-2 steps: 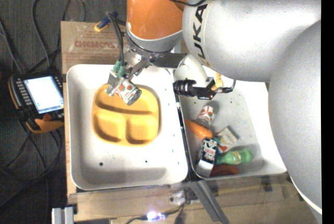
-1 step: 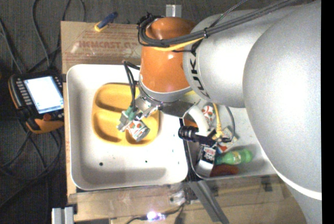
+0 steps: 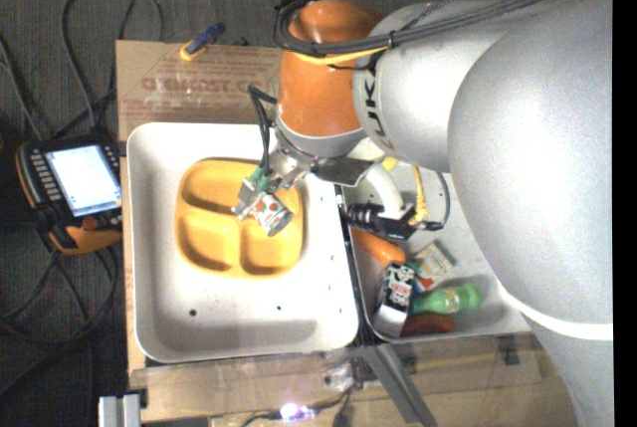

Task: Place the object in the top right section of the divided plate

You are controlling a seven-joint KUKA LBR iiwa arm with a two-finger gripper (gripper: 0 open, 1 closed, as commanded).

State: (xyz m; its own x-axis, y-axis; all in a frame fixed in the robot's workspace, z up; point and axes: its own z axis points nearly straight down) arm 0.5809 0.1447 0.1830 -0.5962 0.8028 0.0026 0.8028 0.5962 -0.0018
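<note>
- Your tool (image 3: 257,196) hangs over the right half of the yellow divided plate (image 3: 204,216), with a small red-and-white can (image 3: 270,212) showing at its tip; the can looks pinched between the fingers, tilted rather than upright, so read the tool as closed on it.
- The can sits above the plate's right side, about over the ridge between the far right and near right sections. You cannot tell from this slant whether it is touching the plate or held clear of it.
- Judged by its look, the can is small, stiff and light, with a smooth printed wall that could slip. A grip across the round body, near its middle, seems safest; a tilted hold like this one may let it roll once let go.
- The plate lies in the left white bin (image 3: 149,316), roughly centred, and it has three sections divided by raised ridges.
- To finish, you would likely want the can carried a little toward the far right section and set down low, so it does not tip over a ridge.
- The right white bin (image 3: 370,320), just beside the first, holds a green bottle (image 3: 450,299), a small dark printed carton (image 3: 397,287), an orange item (image 3: 373,246) and something red (image 3: 430,324), all well apart from the tool.
- To the left, off the counter, a teach pendant (image 3: 78,181) with a lit screen rests on the floor.
</note>
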